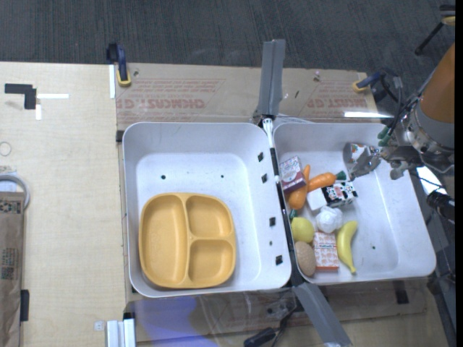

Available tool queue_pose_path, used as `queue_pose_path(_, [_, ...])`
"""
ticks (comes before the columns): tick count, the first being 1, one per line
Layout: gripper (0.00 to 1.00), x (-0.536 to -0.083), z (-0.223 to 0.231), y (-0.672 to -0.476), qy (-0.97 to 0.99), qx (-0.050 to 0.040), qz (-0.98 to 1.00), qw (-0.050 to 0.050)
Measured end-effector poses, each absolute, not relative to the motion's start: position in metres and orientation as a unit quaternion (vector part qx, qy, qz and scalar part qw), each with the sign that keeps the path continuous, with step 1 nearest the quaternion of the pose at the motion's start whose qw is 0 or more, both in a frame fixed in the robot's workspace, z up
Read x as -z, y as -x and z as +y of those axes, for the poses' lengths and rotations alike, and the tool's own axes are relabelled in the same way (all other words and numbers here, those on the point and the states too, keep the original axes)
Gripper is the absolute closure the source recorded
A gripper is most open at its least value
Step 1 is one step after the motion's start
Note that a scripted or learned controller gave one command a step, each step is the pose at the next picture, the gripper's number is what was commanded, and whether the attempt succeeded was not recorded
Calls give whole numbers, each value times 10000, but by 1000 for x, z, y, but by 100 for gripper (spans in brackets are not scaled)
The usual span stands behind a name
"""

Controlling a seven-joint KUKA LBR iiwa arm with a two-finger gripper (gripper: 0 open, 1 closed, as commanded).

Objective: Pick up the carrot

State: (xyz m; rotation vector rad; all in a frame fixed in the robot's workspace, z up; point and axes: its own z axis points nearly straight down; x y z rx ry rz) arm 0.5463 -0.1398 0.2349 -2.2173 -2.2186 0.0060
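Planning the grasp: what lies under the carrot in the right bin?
The carrot lies across a maroon carton and a white packet. Whatever is beneath its middle is covered.

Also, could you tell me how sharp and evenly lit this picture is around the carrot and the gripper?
In the camera view, light is even and soft; the carrot reads clearly orange, slightly soft-edged. The gripper is shiny and blurry, too unclear to judge. A bright patch glares on the right bin rim by the arm.

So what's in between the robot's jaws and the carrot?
Only bare white bin floor in the camera view. The gripper hovers just right of the carrot; nothing sits between.
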Motion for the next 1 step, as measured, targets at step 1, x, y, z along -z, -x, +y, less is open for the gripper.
queue_pose_path(1, [0, -138, -103, -592, 6426, -9, -7662, 12])
